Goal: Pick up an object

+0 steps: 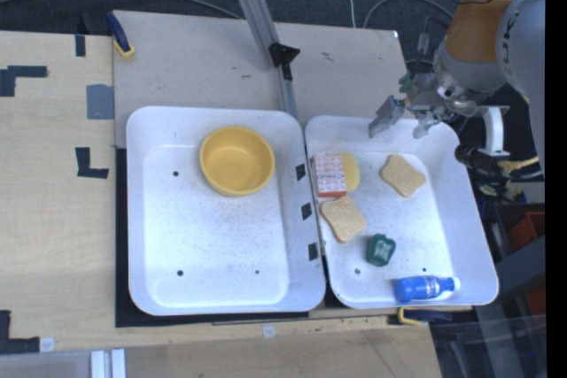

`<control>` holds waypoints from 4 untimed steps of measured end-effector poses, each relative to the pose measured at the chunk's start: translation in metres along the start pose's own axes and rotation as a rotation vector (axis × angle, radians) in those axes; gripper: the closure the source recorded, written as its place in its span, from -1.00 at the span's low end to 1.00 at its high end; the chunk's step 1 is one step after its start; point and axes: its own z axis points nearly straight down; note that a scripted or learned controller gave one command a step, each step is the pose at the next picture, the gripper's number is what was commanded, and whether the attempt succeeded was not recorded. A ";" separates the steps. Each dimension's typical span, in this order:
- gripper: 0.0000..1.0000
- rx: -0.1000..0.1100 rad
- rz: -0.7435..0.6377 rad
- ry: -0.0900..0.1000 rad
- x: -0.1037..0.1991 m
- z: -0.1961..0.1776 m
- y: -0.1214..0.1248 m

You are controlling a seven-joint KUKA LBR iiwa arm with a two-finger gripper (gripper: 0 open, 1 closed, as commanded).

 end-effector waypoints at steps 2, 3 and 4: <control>-1.00 0.005 0.000 0.000 0.000 0.050 0.008; -1.00 0.004 0.001 0.000 0.000 0.096 0.001; -1.00 -0.012 0.000 -0.003 0.001 0.114 0.005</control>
